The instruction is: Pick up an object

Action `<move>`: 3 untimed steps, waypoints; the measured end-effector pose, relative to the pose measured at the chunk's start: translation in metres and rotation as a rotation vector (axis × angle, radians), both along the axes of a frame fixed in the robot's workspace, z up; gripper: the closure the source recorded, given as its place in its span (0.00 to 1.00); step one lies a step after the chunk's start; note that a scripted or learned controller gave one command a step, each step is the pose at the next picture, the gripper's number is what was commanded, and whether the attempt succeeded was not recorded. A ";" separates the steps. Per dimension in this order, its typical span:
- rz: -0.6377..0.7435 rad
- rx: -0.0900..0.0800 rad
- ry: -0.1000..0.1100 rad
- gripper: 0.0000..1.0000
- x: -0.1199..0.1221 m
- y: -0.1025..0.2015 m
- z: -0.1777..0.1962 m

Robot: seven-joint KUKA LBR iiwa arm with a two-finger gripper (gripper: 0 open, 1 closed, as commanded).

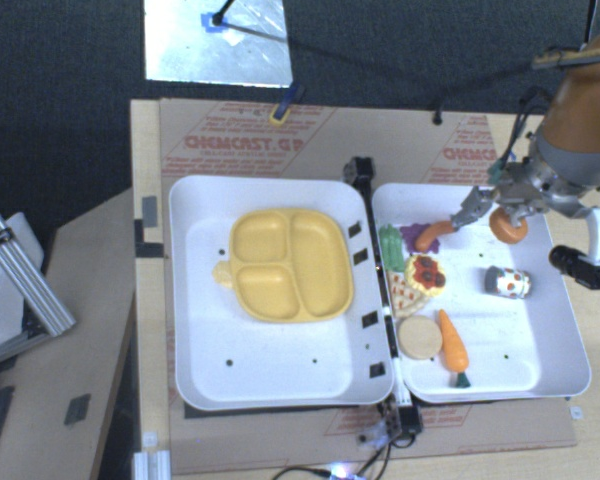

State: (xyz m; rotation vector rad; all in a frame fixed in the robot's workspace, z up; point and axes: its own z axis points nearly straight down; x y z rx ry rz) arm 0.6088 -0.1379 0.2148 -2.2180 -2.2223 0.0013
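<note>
Right now we see the gripper [485, 206] low over the far part of the right bin [550, 353], its grey fingers stretched leftward from the wrist. Whether those fingers are apart or together we cannot tell; they read as one grey wedge from this angle.

Two things sit closest to it. An orange round piece [508, 228], perhaps a toy fruit, lies just beside the wrist on the near side, touching or almost touching the gripper body. A small orange-and-purple toy [427, 234] lies just past the fingertips to the left, its long axis running left-right, roughly in line with the fingers. We cannot say the fingers enclose either one.

So the relation we think matters: the tips point toward the orange-and-purple toy, while the round piece lies behind them, under the wrist. We judge the toy ahead the likelier target, needing a short advance leftward and down.

Farther toward us lie a pizza slice [425, 273], a waffle piece [407, 295], a carrot [452, 340] and a small can [507, 283], all well apart from the fingers. The yellow divided plate [285, 265] sits in the left bin [195, 298].
</note>
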 end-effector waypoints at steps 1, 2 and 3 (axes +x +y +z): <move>0.003 0.000 0.001 0.00 0.007 0.005 -0.059; 0.001 0.000 0.000 0.00 0.011 0.005 -0.101; 0.001 -0.001 -0.008 0.00 0.014 0.006 -0.127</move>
